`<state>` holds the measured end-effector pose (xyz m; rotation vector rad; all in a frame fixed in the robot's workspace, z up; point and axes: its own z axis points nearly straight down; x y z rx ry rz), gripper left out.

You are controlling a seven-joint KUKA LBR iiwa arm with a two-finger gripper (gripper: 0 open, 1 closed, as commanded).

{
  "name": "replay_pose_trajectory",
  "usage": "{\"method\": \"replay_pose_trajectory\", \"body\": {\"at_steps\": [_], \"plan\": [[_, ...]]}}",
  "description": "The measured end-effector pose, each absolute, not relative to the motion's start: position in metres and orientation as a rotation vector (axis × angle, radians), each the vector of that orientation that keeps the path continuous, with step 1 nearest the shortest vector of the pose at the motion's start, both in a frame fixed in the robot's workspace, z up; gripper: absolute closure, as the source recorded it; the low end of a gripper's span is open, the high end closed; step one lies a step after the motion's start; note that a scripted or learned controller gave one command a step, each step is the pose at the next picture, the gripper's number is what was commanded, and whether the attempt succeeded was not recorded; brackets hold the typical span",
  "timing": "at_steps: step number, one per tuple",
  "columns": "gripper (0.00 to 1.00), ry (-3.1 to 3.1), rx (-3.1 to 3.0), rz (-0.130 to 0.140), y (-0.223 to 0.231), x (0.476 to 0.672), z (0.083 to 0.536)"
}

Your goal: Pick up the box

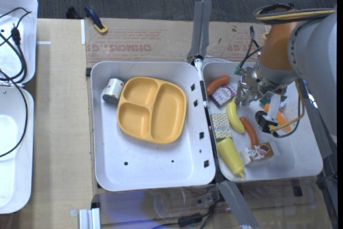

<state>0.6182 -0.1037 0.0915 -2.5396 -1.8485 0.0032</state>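
A small brown and white carton box [259, 153] lies on its side near the front of the right bin [300, 166]. A flat patterned packet [221, 124] lies by the bin's left wall. My gripper [245, 95] hangs over the middle of the right bin, just right of a purple packet [223, 95] and above a banana [233, 117]. It stands well behind the carton box and apart from it. Nothing shows in its grasp.
The right bin also holds a red sausage [218, 84], a second sausage [250, 131], a yellow bottle [230, 154] and orange items [283, 119] under the wrist. In the left bin [107, 158] are a yellow divided plate [152, 110] and a small can [112, 90].
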Motion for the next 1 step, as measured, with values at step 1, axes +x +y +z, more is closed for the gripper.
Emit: {"method": "replay_pose_trajectory", "body": {"at_steps": [1], "plan": [[0.00, -1.837, -2.548, 0.003, -0.1416, 0.6189, 0.0916]]}}
